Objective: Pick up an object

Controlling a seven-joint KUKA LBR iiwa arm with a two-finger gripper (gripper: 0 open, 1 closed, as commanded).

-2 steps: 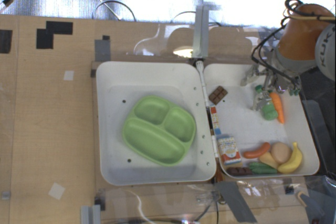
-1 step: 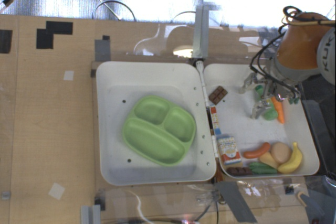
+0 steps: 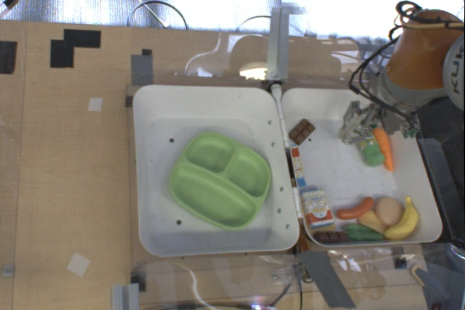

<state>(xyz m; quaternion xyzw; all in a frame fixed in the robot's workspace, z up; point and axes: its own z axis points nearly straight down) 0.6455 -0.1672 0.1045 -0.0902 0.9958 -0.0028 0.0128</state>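
My gripper (image 3: pixel 356 125) hangs low over the upper right part of the right bin (image 3: pixel 327 163), reaching in from the right under the orange wrist band. Just right of it and below lies an orange carrot (image 3: pixel 384 146) with a green leafy end (image 3: pixel 372 155), close against the gripper; I cannot tell whether they touch. A brown chocolate piece (image 3: pixel 301 131) lies to the gripper's left.
A green divided plate (image 3: pixel 220 178) lies in the left bin (image 3: pixel 156 127). Along the right bin's front sit a small carton (image 3: pixel 317 205), a sausage (image 3: pixel 354 210), an egg-like ball (image 3: pixel 389 210), a banana (image 3: pixel 407 220) and a green vegetable (image 3: pixel 363 232).
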